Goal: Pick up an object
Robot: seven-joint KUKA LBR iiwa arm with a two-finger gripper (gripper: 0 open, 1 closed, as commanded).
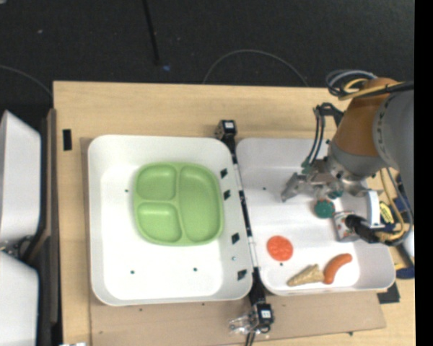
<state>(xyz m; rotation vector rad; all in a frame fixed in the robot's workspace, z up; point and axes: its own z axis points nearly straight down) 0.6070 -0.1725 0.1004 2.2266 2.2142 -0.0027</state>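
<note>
The right bin (274,157) holds a red-orange round disc (279,248), a tan cone-shaped piece (305,274) and an orange sausage-shaped piece (337,267) along its near side. A small teal round thing (323,209) lies just below the wrist. My gripper (302,187) hangs over the upper middle of the right bin, open, with nothing between its fingers. It is well above and to the right of the disc. The arm hides part of the bin's right side.
The left bin (108,265) carries a green divided plate (179,203) in its middle. A black divider with clips (238,215) runs between the bins. Cables (375,225) trail at the right bin's right edge.
</note>
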